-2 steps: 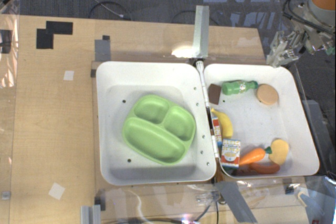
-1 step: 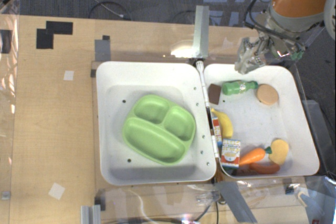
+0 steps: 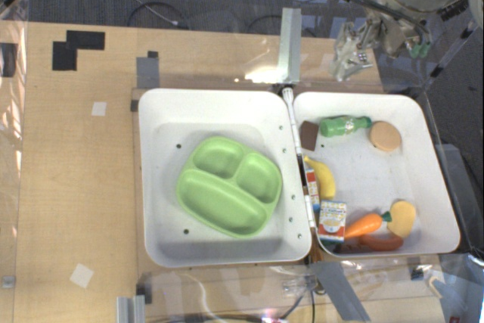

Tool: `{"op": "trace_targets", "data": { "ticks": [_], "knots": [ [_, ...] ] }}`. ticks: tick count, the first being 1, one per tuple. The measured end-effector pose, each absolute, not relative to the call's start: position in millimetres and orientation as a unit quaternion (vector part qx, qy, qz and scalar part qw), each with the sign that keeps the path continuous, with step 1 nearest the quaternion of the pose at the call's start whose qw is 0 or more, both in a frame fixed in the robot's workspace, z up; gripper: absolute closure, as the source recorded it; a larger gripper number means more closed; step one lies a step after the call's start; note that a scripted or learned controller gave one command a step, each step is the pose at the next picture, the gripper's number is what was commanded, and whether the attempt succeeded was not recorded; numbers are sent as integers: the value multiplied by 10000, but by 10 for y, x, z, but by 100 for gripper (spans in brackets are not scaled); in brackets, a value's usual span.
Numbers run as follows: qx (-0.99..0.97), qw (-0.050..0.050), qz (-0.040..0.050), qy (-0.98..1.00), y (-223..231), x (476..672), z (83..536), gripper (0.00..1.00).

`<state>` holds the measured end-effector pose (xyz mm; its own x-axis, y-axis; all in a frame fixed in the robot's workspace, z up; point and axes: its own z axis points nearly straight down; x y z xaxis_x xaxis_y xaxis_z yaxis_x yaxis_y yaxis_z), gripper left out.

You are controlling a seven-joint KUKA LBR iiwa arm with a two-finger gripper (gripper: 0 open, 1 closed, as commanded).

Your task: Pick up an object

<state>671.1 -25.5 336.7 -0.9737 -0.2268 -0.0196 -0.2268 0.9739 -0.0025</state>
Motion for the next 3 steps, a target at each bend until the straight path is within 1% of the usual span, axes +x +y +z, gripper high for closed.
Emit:
{"op": "trace_targets", "data": {
  "ticks": [1,2,3],
  "knots": [
    [-501,30,19,9987,455,6213,2832,100],
    [-1144,61,-11,9934,-139,5544,3109,100],
    [-1265,40,10,9920,278,6157,2971,100]
  ]
}}
